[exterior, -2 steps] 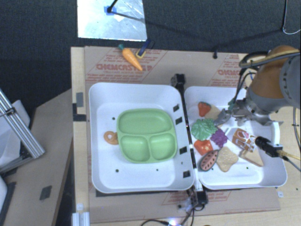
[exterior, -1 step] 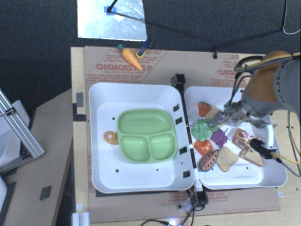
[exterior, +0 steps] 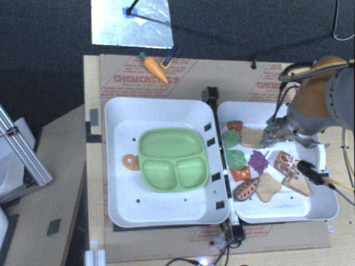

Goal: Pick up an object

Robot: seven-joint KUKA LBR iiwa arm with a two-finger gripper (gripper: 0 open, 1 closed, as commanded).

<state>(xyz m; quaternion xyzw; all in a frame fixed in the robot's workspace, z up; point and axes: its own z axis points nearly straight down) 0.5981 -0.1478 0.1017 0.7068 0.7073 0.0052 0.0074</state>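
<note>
My gripper (exterior: 272, 135) hangs in the right bin (exterior: 321, 206), its state unclear to me, and the tan flat piece (exterior: 250, 137) just beside it looks light, stiff, best pinched edgewise.

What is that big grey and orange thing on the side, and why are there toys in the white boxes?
That is a robot arm, reaching in from the right. The camera hangs above the bench and looks down at a slant. At the arm's tip is its gripper, low over the right bin. That bin holds pretend food: a purple grape bunch, a slice of toast and more. The left bin holds a green divided plate and a small pretzel. A toy carrot lies outside, on the board behind the bins. The robot is meant to pick something up; I cannot see anything in its gripper.
</note>
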